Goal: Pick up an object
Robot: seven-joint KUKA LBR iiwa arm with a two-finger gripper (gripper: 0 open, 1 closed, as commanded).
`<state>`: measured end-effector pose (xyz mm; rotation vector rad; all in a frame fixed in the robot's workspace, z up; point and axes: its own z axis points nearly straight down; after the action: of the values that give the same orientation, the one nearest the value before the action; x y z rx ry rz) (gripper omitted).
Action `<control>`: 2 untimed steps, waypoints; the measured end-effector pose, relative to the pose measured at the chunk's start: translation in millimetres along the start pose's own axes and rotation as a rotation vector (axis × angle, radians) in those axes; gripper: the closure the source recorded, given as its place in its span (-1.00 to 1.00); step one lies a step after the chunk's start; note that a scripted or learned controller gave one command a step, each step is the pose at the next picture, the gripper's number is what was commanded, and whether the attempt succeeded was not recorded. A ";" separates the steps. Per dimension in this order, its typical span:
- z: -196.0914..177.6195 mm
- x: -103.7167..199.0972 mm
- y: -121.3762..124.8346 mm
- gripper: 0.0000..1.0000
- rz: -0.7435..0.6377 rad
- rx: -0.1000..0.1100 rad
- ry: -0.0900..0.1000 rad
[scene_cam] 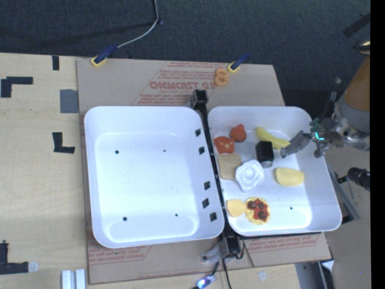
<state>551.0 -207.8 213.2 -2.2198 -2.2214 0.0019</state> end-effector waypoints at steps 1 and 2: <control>131.5 75.7 44.3 -1.00 -0.005 -0.008 -0.003; 125.9 100.1 35.8 -1.00 0.000 -0.007 -0.003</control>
<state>586.5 -107.7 87.2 -2.2248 -2.2268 -0.0029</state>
